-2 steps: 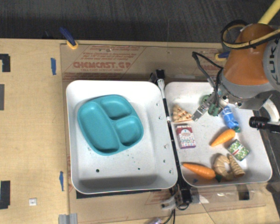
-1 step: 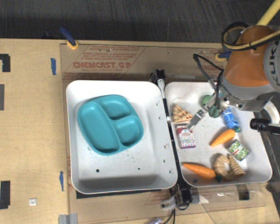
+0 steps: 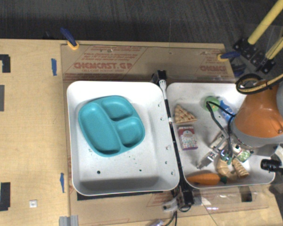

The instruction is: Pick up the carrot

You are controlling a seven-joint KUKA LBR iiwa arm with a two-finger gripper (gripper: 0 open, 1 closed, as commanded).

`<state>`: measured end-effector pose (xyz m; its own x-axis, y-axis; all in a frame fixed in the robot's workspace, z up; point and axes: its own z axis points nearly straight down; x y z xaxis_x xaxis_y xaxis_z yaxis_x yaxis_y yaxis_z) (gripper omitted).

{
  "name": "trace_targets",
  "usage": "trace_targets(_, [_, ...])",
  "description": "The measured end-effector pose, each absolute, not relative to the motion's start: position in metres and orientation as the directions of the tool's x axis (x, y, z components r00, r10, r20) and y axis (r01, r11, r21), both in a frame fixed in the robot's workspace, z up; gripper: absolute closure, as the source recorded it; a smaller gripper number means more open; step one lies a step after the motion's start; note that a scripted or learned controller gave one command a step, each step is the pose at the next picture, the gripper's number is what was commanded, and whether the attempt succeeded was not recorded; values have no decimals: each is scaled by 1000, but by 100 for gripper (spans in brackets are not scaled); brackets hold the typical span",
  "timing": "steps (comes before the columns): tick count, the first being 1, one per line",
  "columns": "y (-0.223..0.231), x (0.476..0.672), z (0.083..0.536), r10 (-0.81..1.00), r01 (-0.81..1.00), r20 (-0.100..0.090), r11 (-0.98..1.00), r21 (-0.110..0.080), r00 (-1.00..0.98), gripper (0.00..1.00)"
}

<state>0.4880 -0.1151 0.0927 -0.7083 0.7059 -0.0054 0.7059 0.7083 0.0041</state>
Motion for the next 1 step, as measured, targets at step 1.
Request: trace_targets(1, [-113,487,91,575,575,-18,818,11,-818,0])
